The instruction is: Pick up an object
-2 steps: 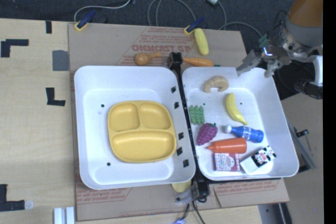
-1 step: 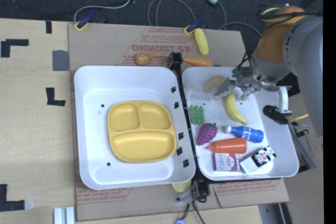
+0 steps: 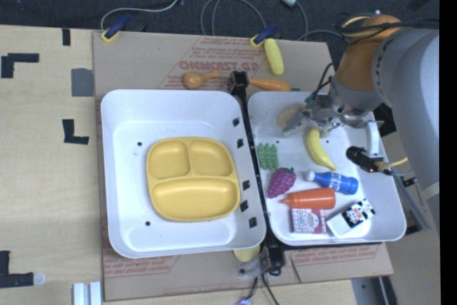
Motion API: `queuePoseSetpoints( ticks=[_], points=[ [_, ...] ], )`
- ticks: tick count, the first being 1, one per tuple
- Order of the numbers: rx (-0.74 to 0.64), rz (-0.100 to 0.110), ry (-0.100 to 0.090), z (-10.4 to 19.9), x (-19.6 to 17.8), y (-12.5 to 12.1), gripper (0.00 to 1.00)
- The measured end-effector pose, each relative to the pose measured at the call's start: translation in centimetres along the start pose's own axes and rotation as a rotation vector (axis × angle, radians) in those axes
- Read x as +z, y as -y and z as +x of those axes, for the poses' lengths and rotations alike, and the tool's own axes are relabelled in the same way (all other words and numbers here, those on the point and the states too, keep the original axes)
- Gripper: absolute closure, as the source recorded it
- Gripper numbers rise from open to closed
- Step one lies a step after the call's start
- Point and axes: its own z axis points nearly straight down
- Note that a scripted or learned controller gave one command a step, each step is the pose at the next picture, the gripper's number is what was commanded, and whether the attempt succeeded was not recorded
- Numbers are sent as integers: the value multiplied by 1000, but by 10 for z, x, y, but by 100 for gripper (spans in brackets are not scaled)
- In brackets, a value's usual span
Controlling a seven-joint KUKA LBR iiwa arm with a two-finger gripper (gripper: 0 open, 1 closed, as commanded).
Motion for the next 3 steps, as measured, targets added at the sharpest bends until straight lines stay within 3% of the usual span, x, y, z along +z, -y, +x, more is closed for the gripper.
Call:
queuePoseSetpoints(
  ticks=[1,2,3],
  points=[
    [-1,-5,1,-1,-13,-2,100],
    [-3,-2,-5,41,-67,24,100],
    [0,2,-4,38,-63,25,0]
  ],
)
